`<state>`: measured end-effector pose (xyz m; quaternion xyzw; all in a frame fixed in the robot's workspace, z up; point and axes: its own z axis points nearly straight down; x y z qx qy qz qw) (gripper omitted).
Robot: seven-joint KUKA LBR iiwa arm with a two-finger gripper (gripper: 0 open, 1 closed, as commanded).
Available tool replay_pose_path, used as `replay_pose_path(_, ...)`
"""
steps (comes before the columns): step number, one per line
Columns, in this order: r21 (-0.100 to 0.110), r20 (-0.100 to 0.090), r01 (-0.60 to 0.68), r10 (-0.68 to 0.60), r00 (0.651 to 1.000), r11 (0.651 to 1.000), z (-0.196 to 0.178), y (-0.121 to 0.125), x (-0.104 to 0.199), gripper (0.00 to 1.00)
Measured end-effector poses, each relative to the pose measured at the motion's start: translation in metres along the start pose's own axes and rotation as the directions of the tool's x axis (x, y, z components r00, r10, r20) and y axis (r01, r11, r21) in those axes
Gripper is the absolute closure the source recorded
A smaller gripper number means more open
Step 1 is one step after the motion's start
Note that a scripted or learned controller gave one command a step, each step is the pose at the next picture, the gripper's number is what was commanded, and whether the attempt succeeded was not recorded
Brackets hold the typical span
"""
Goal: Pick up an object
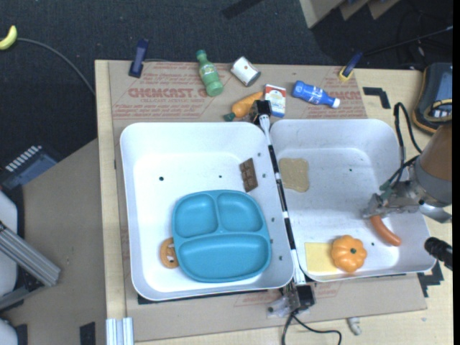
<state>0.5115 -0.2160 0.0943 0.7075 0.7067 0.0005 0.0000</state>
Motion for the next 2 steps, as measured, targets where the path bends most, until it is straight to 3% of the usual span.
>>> replay_pose_path(1,-0.001,0.000,0.003,-0.003,1.000,1.000,0.010,0.038,0.099,1.00)
replay_pose_path(2,0.000,0.000,0.002,-0.002,1.000,1.000,-0.091,0.052,0.158,1.00)
